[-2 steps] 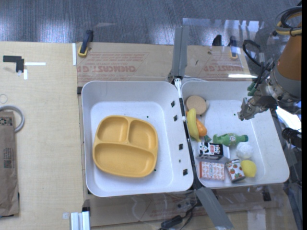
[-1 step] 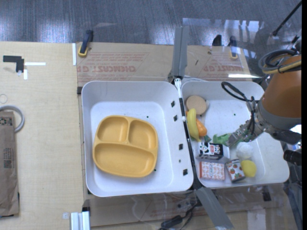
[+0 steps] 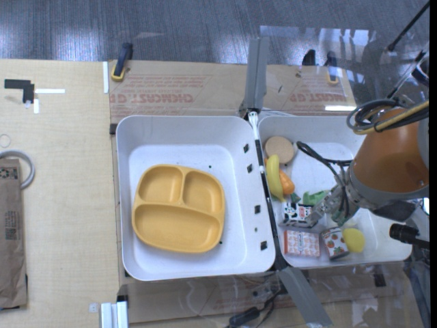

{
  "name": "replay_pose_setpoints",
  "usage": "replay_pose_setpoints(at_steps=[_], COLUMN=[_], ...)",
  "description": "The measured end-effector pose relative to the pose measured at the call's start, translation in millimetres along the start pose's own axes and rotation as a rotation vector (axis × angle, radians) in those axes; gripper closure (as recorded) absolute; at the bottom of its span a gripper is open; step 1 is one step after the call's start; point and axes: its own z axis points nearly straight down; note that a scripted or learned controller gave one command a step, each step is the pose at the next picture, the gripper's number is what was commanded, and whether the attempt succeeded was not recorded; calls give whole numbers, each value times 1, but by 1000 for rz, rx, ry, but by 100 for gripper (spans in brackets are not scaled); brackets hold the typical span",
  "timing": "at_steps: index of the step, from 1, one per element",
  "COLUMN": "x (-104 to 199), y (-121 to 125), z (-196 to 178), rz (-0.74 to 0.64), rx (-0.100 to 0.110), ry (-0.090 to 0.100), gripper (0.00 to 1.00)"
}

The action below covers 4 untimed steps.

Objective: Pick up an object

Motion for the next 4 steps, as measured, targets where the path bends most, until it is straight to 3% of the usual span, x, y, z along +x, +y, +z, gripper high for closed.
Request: replay_pose_setpoints(at_steps=[1,2,3,4], x=[-8,-1,-7,-8], y=[-3,5,0,10], z=[4,3,2,4], rz=[-396,-751,-1251,-1374], rx=[-11,-1,-11,4], ry=[-12,-26,-23,-12], gripper=[100,100,100,100])
